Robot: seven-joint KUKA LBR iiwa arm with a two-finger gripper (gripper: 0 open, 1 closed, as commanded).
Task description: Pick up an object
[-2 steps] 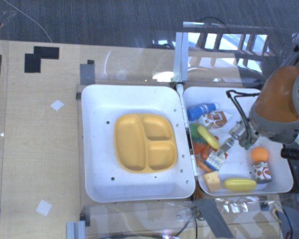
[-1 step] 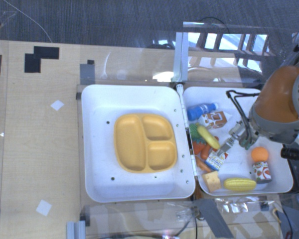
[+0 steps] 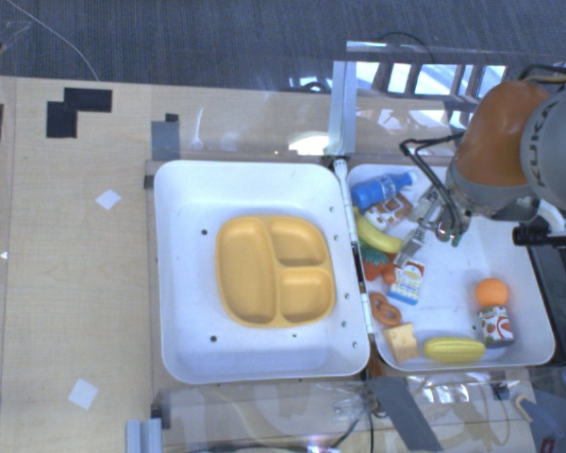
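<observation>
My gripper hangs low in the right bin, its metal fingers pointing down-left toward a small white and orange carton just below them. A banana lies just left of the fingertips, with a blue bottle above it. A pretzel, a cracker-like tan block, a second yellow banana, an orange and a small red-and-white can lie further down the bin. Nothing shows between the fingers.
The left bin holds a yellow divided plate. A metal divider rail runs between the two bins. The arm's orange band hangs over the right bin's upper right corner.
</observation>
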